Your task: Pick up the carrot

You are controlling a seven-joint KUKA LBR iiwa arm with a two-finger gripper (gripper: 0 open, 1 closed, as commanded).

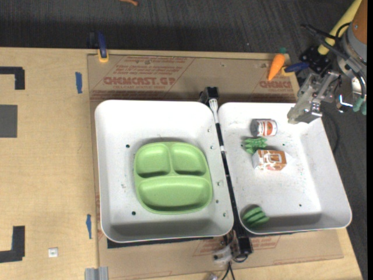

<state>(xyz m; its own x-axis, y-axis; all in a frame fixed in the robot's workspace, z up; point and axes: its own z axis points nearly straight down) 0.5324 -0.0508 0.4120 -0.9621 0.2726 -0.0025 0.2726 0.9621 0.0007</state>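
Observation:
The carrot point(275, 66) is small and orange with a green top. It lies on the cardboard bench just behind the right bin point(326, 156), outside it, near that bin's back edge. My gripper point(299, 114) hangs over the right bin's back right corner, to the right of the carrot and a little nearer the front. The two are apart. I see nothing held in it.
The right bin holds a small can point(263, 127), a green leafy piece point(254, 144), a white and orange packet point(269, 160) and a green item point(254, 216) at its front left. A green divided plate point(172, 175) lies in the left bin point(111, 156).

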